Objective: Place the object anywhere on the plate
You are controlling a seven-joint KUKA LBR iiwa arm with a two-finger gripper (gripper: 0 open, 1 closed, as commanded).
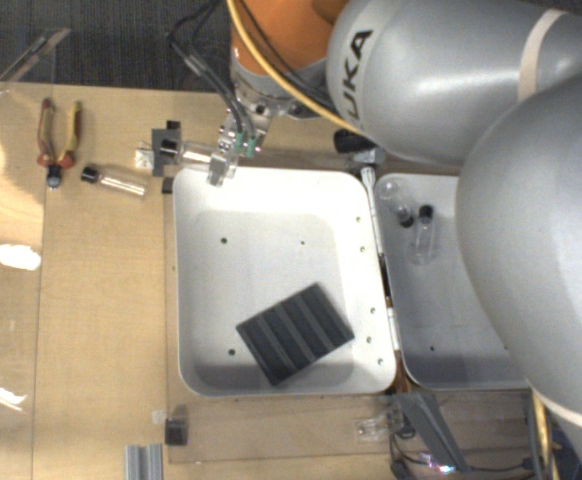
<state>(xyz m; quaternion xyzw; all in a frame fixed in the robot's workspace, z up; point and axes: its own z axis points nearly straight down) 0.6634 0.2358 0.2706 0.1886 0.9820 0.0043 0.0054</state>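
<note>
Ribbed matt black object (294,333), smooth white plastic bin (196,268), glossy grey arm (451,78), pale wood bench (91,298).

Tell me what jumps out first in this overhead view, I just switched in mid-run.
The big grey arm with its orange band fills the top right, hanging over the right bin. Next is the dark ribbed object lying at a slant in the left bin, near its front edge. Red-handled pliers lie on the bench far left.

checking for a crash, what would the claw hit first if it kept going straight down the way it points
Probably the upper-left corner rim of the left bin: the claw hangs over that corner in this view. Depth is unclear from one slanted camera, so it might land just inside on the bin floor.
</note>
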